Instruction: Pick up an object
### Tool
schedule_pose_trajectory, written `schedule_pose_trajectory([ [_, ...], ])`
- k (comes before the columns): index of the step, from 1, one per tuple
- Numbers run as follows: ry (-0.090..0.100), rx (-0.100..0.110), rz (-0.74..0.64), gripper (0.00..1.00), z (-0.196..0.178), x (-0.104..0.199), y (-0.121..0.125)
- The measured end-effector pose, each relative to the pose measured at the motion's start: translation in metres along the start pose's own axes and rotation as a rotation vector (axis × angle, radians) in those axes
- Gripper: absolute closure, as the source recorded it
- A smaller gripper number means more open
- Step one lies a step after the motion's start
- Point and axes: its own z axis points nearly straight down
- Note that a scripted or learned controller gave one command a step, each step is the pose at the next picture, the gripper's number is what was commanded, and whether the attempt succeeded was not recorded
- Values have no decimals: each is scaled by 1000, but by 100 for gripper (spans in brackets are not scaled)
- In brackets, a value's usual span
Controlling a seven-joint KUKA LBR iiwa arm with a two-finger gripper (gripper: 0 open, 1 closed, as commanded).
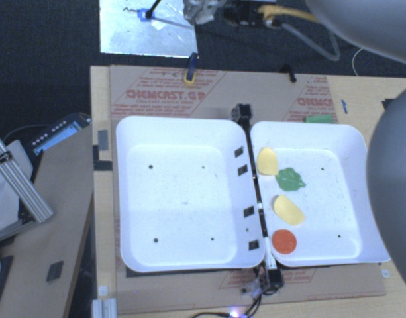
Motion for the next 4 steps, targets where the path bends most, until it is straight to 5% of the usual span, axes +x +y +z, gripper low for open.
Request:
schedule_pose_trajectory([
  [4,0,1,0,100,0,0,2],
])
